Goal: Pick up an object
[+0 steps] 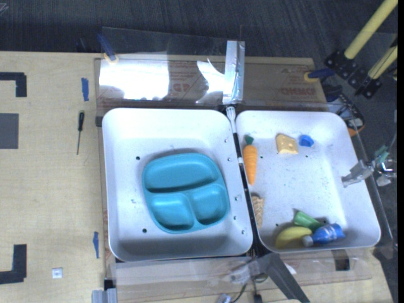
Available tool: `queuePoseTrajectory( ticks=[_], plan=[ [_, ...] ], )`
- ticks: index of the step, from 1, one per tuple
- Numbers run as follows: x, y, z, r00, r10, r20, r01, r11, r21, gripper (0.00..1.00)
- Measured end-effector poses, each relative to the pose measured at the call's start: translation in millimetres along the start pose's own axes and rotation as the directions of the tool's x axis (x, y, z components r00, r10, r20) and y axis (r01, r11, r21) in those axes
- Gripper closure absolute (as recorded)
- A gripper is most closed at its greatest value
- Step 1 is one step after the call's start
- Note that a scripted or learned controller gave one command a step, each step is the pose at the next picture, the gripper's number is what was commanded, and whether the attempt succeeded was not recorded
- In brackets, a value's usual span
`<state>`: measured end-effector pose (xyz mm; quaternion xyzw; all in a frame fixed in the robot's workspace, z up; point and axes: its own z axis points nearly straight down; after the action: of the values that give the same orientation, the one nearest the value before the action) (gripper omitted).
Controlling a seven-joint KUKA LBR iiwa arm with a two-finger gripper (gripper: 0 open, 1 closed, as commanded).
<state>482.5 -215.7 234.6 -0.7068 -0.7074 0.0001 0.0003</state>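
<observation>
- Looking down on the bench, two shallow white bins sit side by side, the left bin (120,169) and the right bin (328,188), their inner rims touching.
- At the right rim of the right bin, about halfway along it, a grey metal part reaches in from the right; I take it for the gripper (369,168). It is small and partly cut off at the edge, so I cannot tell how far open it is or whether it has hold of anything.
- The things to pick all lie in the right bin:
- An orange carrot (250,161) lies along the bin's left wall, green top toward the far edge.
- A yellow cheese wedge (286,144) lies near the far edge, with a small blue piece (306,141) just beside it on its right.
- A brownish item (257,207) lies against the left wall, below the carrot; too blurred to name.
- By the near edge, a yellow banana (293,235), a green item (306,219) and a blue bottle (328,233) cluster together, touching or almost touching.
- All of these lie well apart from the gripper.
- A blue divided tray (185,192) fills the middle of the left bin.
- Beyond the left bin's far edge stands a clear plastic sheet (164,74), catching the glare.
</observation>
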Motion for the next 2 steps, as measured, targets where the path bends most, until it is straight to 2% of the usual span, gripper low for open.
queuePoseTrajectory(
  ticks=[1, 2],
  plan=[
    [47, 11, 80, 0.986, -0.165, -0.002, 0.165, 0.986, 0.003, 0.0],
    [89, 58, 118, 0.992, -0.127, -0.001, 0.127, 0.992, 0.0, 0.0]
  ],
)
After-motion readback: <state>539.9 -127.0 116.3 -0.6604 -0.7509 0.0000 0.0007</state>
